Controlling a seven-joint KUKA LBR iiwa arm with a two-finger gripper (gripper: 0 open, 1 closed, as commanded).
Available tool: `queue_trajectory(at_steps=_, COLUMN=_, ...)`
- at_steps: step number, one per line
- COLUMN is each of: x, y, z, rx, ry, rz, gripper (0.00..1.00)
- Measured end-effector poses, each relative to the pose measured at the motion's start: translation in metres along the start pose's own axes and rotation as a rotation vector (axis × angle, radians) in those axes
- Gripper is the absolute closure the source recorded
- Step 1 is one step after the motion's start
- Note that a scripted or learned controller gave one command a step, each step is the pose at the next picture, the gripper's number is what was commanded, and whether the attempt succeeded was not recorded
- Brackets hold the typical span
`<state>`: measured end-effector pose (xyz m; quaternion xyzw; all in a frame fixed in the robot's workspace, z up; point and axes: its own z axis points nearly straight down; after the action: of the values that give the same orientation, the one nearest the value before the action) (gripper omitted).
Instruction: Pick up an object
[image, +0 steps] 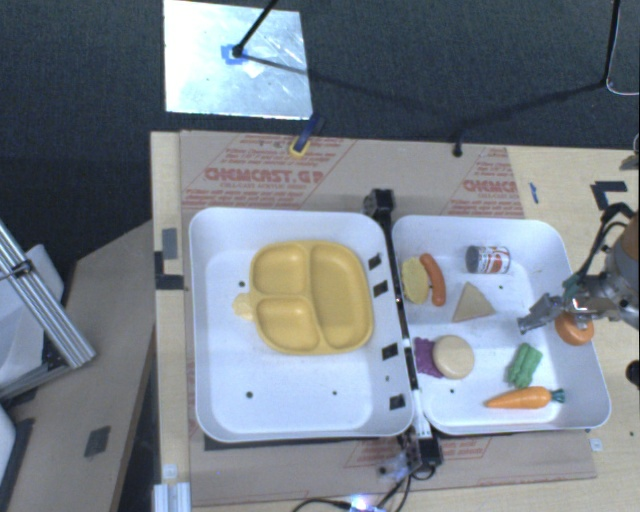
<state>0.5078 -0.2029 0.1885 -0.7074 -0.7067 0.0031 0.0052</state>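
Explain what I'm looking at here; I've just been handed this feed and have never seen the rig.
One fixed camera looks down at a slant on a bench with two shallow white bins. The left bin holds a yellow divided plate. The right bin holds toy food: a small can, a sausage, a yellow slice, a tan wedge, a round bun on something purple, a green piece and a carrot. The robot arm reaches in from the right; its gripper sits over the right bin's edge, beside an orange item. I can't tell whether it grips anything.
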Motion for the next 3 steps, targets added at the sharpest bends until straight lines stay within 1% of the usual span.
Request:
queue_trajectory(at_steps=1, x=0.001, y=0.003, z=-0.007, rx=-0.013, ry=-0.003, rz=-0.004, gripper=0.00)
queue_trajectory(at_steps=2, x=-0.002, y=-0.003, z=0.052, rx=-0.011, ry=-0.002, rz=-0.002, gripper=0.00)
queue_trajectory(at_steps=3, x=0.001, y=0.001, z=0.086, rx=-0.019, ry=0.001, rz=-0.007, gripper=0.00)
